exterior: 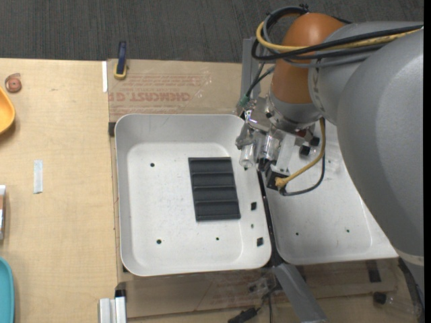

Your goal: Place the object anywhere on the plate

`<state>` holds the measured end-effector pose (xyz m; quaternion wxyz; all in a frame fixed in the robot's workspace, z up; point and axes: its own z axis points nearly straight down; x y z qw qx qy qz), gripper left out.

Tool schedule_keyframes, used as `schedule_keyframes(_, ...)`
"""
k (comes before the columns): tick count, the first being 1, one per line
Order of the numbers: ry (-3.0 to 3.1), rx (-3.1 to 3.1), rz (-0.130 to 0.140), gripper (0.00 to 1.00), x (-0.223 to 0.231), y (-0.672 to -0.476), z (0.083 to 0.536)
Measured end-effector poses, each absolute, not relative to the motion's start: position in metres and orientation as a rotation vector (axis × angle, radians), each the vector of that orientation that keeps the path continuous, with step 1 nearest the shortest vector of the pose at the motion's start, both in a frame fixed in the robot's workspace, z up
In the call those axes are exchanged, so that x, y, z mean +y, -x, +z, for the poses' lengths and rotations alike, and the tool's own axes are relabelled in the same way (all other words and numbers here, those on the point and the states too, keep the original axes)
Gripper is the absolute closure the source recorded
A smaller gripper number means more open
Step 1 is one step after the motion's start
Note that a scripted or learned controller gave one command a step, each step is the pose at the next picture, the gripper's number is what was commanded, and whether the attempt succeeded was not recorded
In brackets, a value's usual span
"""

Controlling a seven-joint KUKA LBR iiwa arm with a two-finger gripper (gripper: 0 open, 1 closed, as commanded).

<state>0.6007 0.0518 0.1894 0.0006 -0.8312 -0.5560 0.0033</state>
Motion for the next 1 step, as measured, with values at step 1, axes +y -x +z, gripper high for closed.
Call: schedule_keyframes(1,2.739,-1.536,0.011,1.0,0.1325,-0.5451,0.1947)
